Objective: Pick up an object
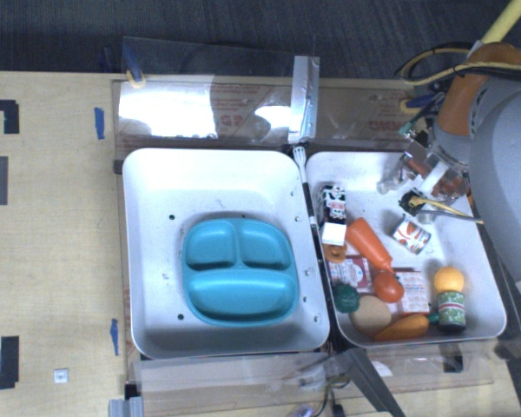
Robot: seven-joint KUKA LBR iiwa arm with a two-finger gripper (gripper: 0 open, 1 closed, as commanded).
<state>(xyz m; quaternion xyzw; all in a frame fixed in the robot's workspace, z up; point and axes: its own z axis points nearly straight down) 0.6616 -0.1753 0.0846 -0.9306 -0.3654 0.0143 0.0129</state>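
Note:
The right bin (491, 259) holds several toy foods. Among them are a cow-print carton (333, 202), an orange carrot (369, 243), a small red and white can (411, 234) and a green bottle with a yellow cap (450, 299). My gripper (414, 183) hangs over the bin's far right corner, just above the can and apart from it. Nothing is seen held in it.
The left bin (148, 233) carries a blue divided tray (240, 269). A red packet (352, 272), a green piece (346, 299), a tan lump (371, 315) and an orange piece (404, 326) crowd the right bin's near end. Clear plastic walls stand behind both bins.

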